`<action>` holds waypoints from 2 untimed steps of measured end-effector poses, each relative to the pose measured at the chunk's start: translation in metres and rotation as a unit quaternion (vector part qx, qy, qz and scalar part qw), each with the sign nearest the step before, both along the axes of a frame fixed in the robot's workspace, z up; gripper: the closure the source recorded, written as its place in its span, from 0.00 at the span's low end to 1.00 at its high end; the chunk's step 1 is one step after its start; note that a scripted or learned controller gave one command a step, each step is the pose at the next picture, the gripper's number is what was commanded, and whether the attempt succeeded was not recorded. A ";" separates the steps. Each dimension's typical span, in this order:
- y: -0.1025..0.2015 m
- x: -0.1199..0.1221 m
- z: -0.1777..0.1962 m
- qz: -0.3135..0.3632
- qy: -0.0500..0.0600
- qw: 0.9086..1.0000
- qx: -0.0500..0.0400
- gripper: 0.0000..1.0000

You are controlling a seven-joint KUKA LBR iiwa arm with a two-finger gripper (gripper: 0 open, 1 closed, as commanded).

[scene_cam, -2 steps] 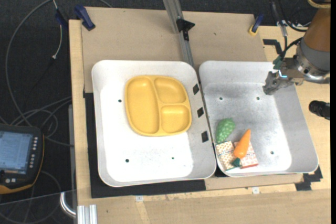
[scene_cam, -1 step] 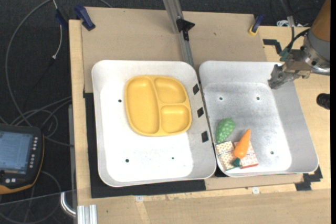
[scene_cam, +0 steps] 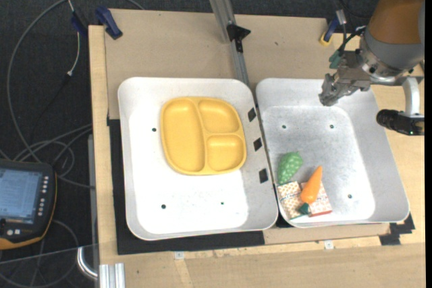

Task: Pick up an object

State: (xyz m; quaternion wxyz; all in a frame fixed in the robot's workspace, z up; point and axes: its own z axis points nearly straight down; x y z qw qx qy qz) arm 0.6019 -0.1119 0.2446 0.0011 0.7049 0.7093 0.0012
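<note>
The left bin (scene_cam: 135,145) carries a yellow divided plate (scene_cam: 202,134), lying flat and set toward its far side; it is broad and shallow, a poor thing for two fingers to close on. The right bin (scene_cam: 364,145) holds the likelier targets, bunched in its near left corner: a green knobbly toy (scene_cam: 291,164), an orange carrot-shaped toy (scene_cam: 311,186) just beside it, and a patterned card or box (scene_cam: 291,197) lying under the carrot. The gripper (scene_cam: 332,92) hangs over the right bin's far edge, well apart from that cluster, with nothing between its fingers; how wide they stand I cannot tell from this slant. A good pick would probably travel toward the near corner, centre over the green toy, which stands clearest of its neighbours, and descend straight.
</note>
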 end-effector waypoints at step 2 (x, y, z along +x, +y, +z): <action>0.118 0.017 -0.006 0.001 0.001 1.000 0.001 1.00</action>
